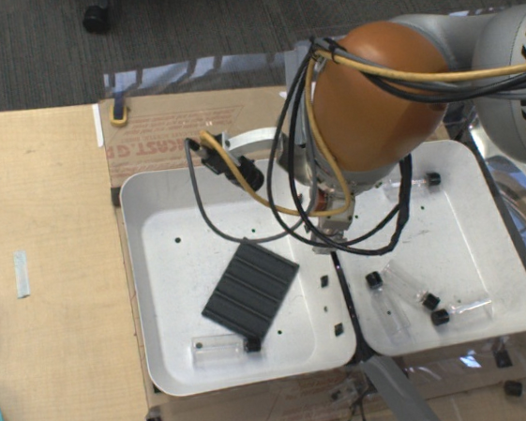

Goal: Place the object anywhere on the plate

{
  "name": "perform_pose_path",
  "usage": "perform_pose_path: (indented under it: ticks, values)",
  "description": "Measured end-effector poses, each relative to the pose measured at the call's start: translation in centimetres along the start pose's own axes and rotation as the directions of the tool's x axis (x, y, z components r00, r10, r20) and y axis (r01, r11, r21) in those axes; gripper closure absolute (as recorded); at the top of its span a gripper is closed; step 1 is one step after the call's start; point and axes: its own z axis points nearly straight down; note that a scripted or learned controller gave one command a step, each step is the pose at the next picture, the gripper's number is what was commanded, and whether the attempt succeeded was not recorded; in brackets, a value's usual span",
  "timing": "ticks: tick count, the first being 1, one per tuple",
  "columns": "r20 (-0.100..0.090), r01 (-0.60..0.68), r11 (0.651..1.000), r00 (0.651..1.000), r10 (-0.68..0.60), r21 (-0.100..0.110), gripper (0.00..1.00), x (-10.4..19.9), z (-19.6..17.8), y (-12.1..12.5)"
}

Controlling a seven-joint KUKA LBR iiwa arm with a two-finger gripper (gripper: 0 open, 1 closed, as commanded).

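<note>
– Grey arm (499,46), orange band (378,97) above the bins' shared wall. Gripper (333,227) state: cannot tell, the wrist covers it. Left bin (150,293) holds the black ribbed plate (251,289).
– Object?
– Likely a clear capped tube (218,350) just beside the plate's lower corner; further tubes (397,291) lie in the right bin (463,229). Judged light, rigid, slick, prone to rolling. Grip across the mid-barrel, not at the black cap (252,345).

A black "K" stands on the grey arm (501,44) — red print on the cardboard (170,135) is illegible.
</note>
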Motion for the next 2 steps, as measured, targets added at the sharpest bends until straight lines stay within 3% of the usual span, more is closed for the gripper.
perform_pose_path:
  ticks: [1, 2]
  values:
    - [-0.008, -0.022, 1.000, 1.000, 0.022, -0.002, 1.00, -0.9, -5.2, -4.6]
    - [-0.007, -0.019, 1.000, 1.000, 0.019, -0.003, 1.00, 1.9, -5.2, -9.9]
